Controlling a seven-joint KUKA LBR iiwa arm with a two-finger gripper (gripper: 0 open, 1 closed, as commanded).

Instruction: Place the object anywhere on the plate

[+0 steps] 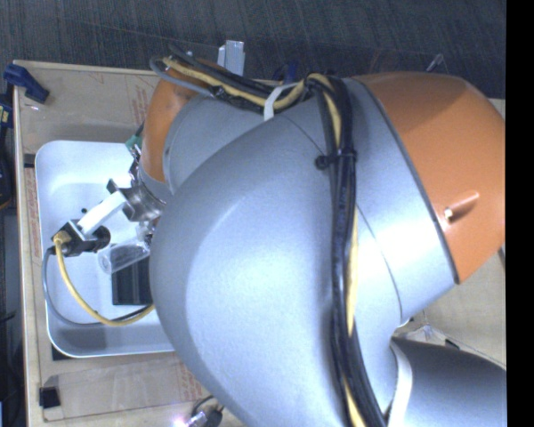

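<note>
- The gripper (125, 269) hangs low in the left white bin (49, 163); I cannot tell its state.
- Neither the object nor the plate can be made out; the arm hides much of the bench.
- Judged advice: confirm a hold before lifting, and rise straight, minding the yellow cable (71, 292).
- The grey arm (285, 265) reaches from the right, wrist bent down into the bin.

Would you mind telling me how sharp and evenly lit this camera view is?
In the camera view, the grey arm looms close and soft-edged; the left white bin is brightly lit, nearly washed out; the gripper area looks slightly blurred; the floor above is dim.
</note>
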